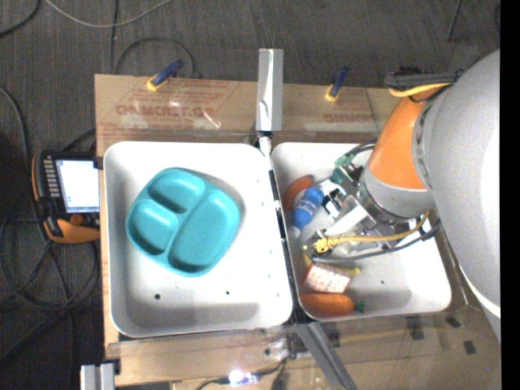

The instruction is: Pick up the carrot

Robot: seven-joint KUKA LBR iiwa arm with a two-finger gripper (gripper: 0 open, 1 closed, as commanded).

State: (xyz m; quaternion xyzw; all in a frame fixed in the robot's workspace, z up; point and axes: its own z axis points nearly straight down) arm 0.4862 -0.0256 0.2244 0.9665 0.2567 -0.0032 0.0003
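Two white bins sit side by side on the bench, seen from above at a slant. The left bin (114, 299) holds a teal divided tray (185, 220) with three compartments, lying near the bin's middle. The right bin (422, 291) holds the small items and receives the arm (455, 153), which reaches in from the right, its orange band (398, 149) above the wrist.

The gripper (329, 222) hangs over the left half of the right bin, its body set among loose yellow cable. Whether its fingers are open or closed cannot be told, since the wrist and cable hide them.

The carrot (328, 303) lies flat along the near wall of the right bin, toward the near left corner, its green stub pointing right. It lies apart from the gripper, on the near side of it. Just beyond the carrot is a small red-and-white packet (327, 279). At the far left of this bin lie an orange-red object (296, 188) and, just right of it, a blue bottle (306, 208), both close beside the gripper.

A handheld pendant (67, 193) with a lit screen rests left of the left bin. Two clamps (165, 75) grip the cardboard sheet at the far edge.
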